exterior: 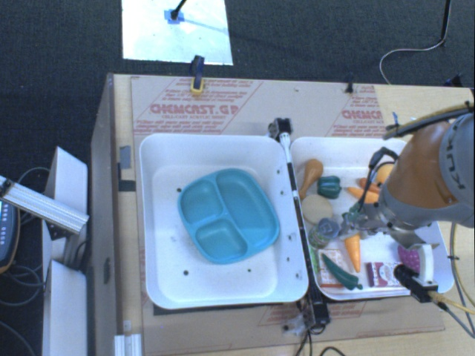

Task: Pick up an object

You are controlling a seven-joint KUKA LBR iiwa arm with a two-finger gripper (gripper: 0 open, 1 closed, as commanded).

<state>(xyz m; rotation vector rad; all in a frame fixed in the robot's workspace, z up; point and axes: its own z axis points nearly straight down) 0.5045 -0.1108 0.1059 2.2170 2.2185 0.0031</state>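
Near right, a green pepper (340, 273) and carrot (352, 252) lay crowded in the right bin (438, 282). The gripper (359, 217) hovered just beyond; its state could not be told. Crowding might spoil the grasp. Farther left sat a blue tray (226, 213).

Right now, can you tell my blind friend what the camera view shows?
A grey robot arm reaches into the right white bin, full of toy food like a carrot. The left bin holds a blue divided plate.

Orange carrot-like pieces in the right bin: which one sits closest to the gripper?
The small carrot pointing toward the bin's front edge, just below the gripper; the larger one lies farther back by the divider.
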